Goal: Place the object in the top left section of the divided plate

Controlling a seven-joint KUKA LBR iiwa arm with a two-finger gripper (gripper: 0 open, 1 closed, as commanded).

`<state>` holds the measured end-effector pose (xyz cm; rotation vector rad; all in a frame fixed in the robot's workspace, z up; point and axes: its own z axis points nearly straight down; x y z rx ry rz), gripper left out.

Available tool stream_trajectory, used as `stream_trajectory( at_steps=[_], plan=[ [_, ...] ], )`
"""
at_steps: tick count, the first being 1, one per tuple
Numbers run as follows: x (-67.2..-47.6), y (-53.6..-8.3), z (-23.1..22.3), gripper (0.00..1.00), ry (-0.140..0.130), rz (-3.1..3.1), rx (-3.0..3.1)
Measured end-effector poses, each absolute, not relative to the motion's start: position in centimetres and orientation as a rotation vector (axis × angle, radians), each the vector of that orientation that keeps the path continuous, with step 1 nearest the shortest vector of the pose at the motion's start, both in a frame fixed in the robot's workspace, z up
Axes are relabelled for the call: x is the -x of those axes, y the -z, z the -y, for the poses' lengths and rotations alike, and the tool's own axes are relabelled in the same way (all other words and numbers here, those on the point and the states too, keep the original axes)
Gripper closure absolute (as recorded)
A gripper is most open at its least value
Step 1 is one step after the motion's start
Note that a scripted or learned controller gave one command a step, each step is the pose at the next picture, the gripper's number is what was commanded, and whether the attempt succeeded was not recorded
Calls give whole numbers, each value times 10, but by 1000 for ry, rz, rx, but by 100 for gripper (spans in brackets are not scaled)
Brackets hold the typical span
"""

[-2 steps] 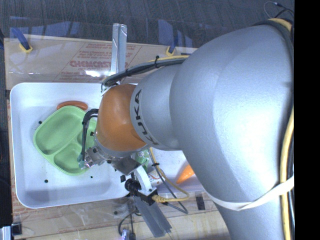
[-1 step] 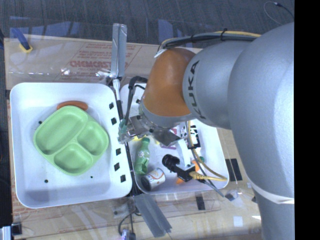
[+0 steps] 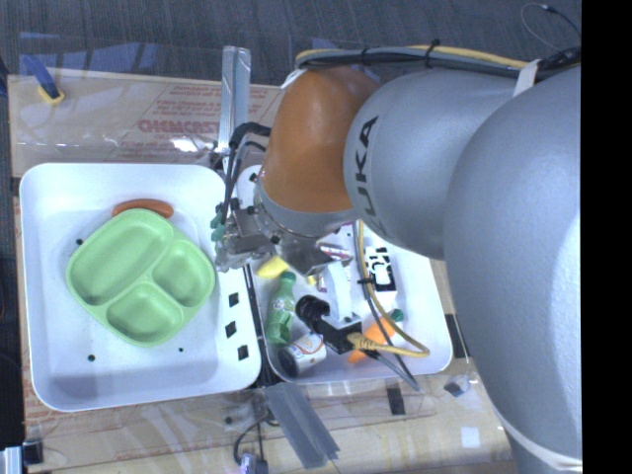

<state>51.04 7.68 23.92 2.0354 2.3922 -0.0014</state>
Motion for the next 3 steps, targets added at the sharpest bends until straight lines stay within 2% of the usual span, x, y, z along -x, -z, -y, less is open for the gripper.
stream_trajectory(
  at_steps=[1, 2, 3],
  plan=[
    [-541, -359, -77, 100, -1, -2416, -2005],
    [-535, -385, -140, 100, 0, -2571, -1804],
    [-516, -444, -83, 100, -5, -2781, -1451]
  ],
)
